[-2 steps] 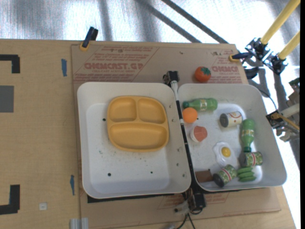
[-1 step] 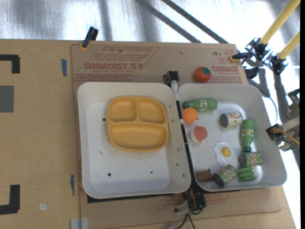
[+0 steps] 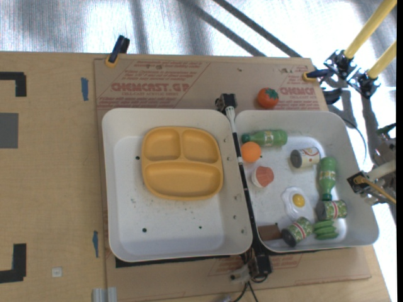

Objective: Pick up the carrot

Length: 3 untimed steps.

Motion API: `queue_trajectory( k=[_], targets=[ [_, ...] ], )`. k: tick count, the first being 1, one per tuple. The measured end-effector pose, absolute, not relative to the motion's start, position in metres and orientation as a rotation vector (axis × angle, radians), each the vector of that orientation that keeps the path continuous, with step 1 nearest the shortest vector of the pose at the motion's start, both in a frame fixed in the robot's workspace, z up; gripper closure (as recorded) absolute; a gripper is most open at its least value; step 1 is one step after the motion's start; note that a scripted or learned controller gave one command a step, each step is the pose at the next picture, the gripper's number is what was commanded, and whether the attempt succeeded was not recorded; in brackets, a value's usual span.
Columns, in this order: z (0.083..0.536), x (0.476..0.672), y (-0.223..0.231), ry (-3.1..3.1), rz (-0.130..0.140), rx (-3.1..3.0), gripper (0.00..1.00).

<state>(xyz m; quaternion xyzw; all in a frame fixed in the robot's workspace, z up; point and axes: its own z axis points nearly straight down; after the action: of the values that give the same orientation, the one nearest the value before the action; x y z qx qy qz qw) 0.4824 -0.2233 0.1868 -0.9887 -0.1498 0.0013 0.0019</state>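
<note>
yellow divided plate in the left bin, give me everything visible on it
The yellow divided plate looks like matte moulded plastic, a rounded rectangle with a raised rim. Ridges split it into three wells: two smaller ones at the far side, one wide one nearest the camera. All three wells look bare. It lies flat and upright on the floor of the left white bin, towards the bin's far half, clear of the walls. Nothing else touches it.
</note>
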Motion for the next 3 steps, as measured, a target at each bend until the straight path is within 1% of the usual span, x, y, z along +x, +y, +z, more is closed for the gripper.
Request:
queue_trajectory(
  k=[1, 2, 3],
  targets=[
    [0.177, 0.479, -0.223, -0.316, 0.004, -3.121, 1.00],
    [0.175, 0.479, -0.223, -0.314, 0.005, -3.121, 1.00],
    [0.185, 0.480, -0.224, -0.316, -0.001, -3.125, 1.00]
  ],
)
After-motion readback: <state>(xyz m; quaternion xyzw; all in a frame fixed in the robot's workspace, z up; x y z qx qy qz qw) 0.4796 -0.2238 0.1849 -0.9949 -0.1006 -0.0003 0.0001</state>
